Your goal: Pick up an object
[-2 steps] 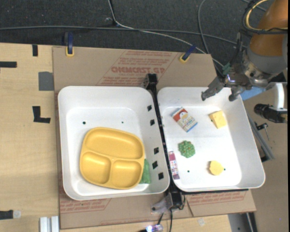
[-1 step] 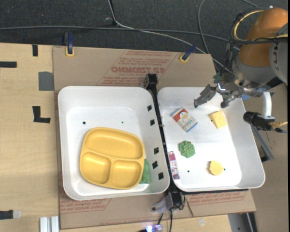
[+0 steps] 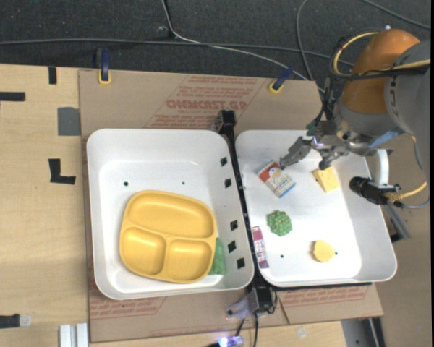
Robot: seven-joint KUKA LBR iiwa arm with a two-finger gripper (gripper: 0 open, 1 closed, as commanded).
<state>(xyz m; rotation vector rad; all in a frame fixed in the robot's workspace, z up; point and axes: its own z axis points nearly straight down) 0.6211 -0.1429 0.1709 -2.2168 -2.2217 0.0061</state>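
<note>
1. A brown cardboard sheet [image 3: 202, 103] covered the wooden bench, with dark fabric behind it; two shallow white plastic bins sat side by side on the sheet.
2. The left bin [image 3: 105, 154] held a yellow three-compartment plastic tray [image 3: 168, 236]; a green item [image 3: 218, 257] was wedged between the tray and the bin's right wall, too hidden to identify.
3. The right bin [image 3: 372, 255] served as the landmark for the loose objects.
4. A small red-and-white carton [image 3: 276, 179] lay in the bin's upper left part.
5. A pale yellow block [image 3: 326, 179] lay to the carton's right, upper middle of the bin.
6. A green knobbly lump [image 3: 279, 223] sat below the carton, near the bin's centre.
7. A round yellow-orange piece [image 3: 322, 251] lay toward the bin's lower edge.
8. A slim pink-and-white packet [image 3: 259, 246] lay along the bin's left wall.
9. The grey two-finger gripper [image 3: 309, 157] hung over the bin's upper part, jaws spread apart with nothing between them: one finger tip just beside the carton, the other just above the block.
</note>
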